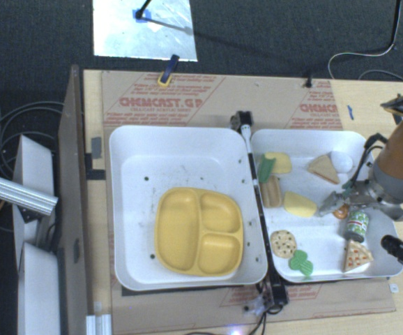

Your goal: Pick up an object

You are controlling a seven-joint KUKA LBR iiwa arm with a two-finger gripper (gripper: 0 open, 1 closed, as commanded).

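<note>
Gleaming smooth yellow divided tray [200,230]

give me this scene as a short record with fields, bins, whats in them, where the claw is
left bin: yellow divided tray
right bin: toy foods, among them a cookie, pizza slice, green leaf, yellow block, tan wedge, white round piece, small can
arm: reaches in from the right, orange band above the wrist
claw: low over the right bin, between the yellow block and the small can
grasp: cannot tell
</note>
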